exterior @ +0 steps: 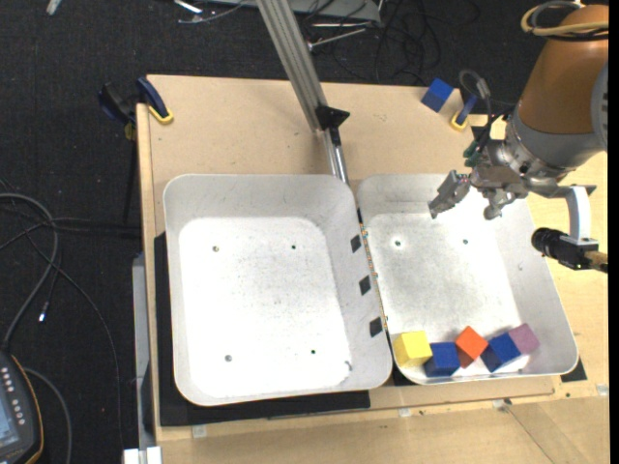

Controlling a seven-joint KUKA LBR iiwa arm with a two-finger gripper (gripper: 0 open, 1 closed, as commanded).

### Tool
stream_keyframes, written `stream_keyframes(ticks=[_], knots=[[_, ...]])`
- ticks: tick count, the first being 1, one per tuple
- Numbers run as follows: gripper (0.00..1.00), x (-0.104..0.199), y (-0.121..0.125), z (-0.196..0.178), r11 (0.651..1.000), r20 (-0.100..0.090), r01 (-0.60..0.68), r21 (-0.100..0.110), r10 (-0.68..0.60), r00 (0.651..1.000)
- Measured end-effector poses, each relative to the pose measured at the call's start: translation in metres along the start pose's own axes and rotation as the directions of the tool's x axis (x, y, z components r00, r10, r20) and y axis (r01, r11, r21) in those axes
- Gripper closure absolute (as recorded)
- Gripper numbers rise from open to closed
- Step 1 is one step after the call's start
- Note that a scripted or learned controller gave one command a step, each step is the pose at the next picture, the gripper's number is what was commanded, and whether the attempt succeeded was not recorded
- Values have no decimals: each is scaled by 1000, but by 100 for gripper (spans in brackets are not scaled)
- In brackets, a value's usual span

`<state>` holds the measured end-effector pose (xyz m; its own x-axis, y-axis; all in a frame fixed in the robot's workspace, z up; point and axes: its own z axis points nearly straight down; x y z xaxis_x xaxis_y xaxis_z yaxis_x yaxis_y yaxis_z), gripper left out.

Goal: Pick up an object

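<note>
So the arm's jaws (468, 197) are hanging over the far end of the right bin (445, 259), spread wide with nothing between them. All the blocks have ended up crowded along the near wall of that bin: yellow (413, 345), blue (443, 358), orange (471, 342), another blue (501, 351) and a purple one (524, 337), mostly touching each other. My guess is the bin tilts or things just slide there. Left bin (256, 288) has no blocks. One more blue cube (437, 94) sits out on the table (232, 124) by a clamp (466, 100). The arm's well away from the pile, so no pick yet.
</note>
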<state>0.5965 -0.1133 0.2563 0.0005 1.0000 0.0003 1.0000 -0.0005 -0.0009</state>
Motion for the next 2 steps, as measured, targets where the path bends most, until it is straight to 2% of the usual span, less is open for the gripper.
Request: stream_keyframes(ticks=[1, 2], knots=[[0, 60, -3, 65, 1000, -2, 8, 6, -8, 1000], [0, 168, -50, 62, 1000, -4, 11, 3, -11, 1000]])
